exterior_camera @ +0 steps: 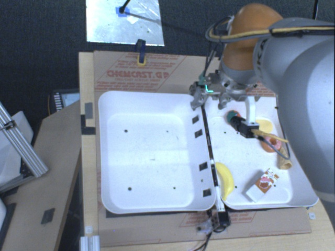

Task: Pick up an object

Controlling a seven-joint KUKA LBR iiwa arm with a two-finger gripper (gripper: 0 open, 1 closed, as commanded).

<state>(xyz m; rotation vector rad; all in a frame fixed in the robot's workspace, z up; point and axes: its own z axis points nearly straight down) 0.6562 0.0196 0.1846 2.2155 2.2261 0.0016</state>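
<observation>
Banana (226,179), our likeliest object to lift, is a short, smooth, bright yellow crescent. It lies flat in the right bin (293,192) against the left wall, close to the near left corner, with one tip pointing to the far edge and the other to the near edge. Nothing touches it that we can see.

Just beside it, toward the near edge, lies a small box (264,184), white with red print, turned at a slant. Further toward the right edge we see a pale tan cone (284,163), and beyond it a glossy orange-pink lump (269,143) that seems to touch a flat yellow disc (265,125); we cannot say what these are made of.

Both bins are shallow trays of smooth white plastic with rounded corners. The left bin (112,156) shows a few small dark dots on its floor. Small black clips (203,166) run along the seam where the two bins meet. The bins sit on a sheet of brown cardboard (157,72) with red lettering.

The gripper (209,103) hangs over the far left corner of the right bin, just above the seam and well apart from the banana. We cannot tell whether it is open or closed, and we see nothing held in it.
</observation>
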